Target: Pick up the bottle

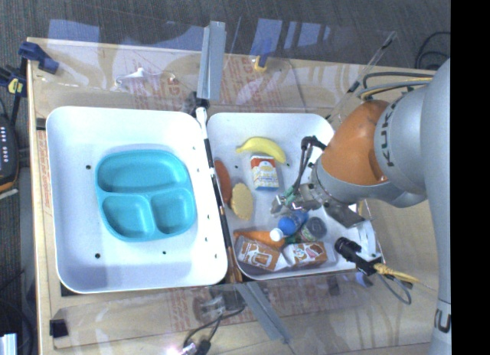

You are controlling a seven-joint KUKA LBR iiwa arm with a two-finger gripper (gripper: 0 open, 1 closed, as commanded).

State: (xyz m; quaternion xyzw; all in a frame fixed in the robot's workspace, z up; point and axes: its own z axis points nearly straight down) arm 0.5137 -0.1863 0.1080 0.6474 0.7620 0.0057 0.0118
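Wood-grain bench top (115, 311) shows along the bottom of the frame, and just above it the lower rim of the right bin (302, 275) holds two brown snack packets (260, 252) lying side by side. Just above them lies the bottle (285, 229): a small thing with a blue cap toward the right and an orange part toward the left, so its long axis seems to run roughly left-right, cap pointing at the arm. It is too small and too crowded to read its shape with certainty. It sits in the lower middle of the right bin, touching or nearly touching the packets below it.

The gripper (295, 206) hangs directly over the bottle's cap end, metal parts and cables bunched there. Whether its fingers are spread or closed cannot be told, and no object can be seen between them. The grey arm with its orange band (352, 154) fills the right side of the frame.

Further up the right bin lie a tan oval piece (242, 201), a reddish sausage-like stick (223, 180) along the left wall, a small white carton (265, 173) and a yellow banana (262, 148).

The left bin (69, 254) holds a turquoise divided tray (145, 193) with three compartments.
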